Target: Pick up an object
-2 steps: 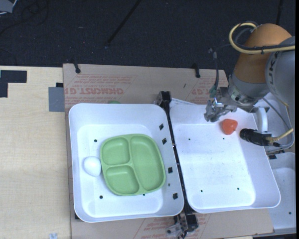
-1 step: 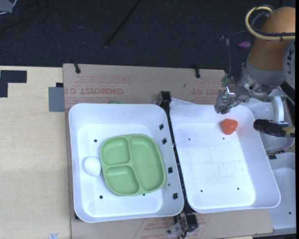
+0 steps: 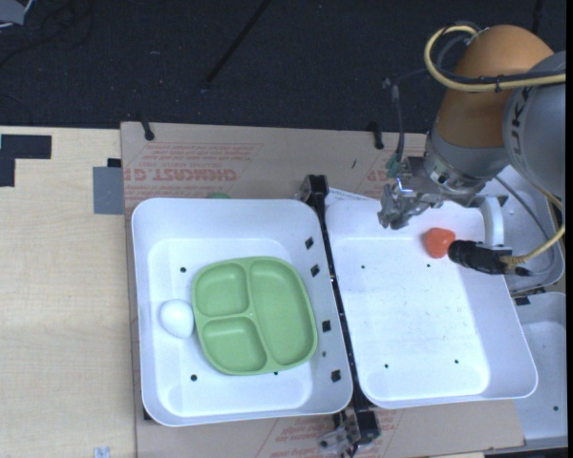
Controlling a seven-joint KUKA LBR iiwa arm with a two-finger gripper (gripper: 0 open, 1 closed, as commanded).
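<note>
The gripper (image 3: 397,214) hangs at the right bin's (image 3: 439,389) far rim, fingers seemingly narrow and holding nothing, while the small orange object (image 3: 438,241) lies just right of them, slightly nearer the camera.

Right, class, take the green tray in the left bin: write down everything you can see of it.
The green tray is a pale green, rounded-rectangle dish that looks like moulded plastic, with a raised rim and three compartments: two along its upper side and one at the lower left, beside a longer section on the right. All look bare. It lies flat on the floor of the left bin, turned slightly off square to the bin's walls. A small white ball sits against its left edge.
</note>
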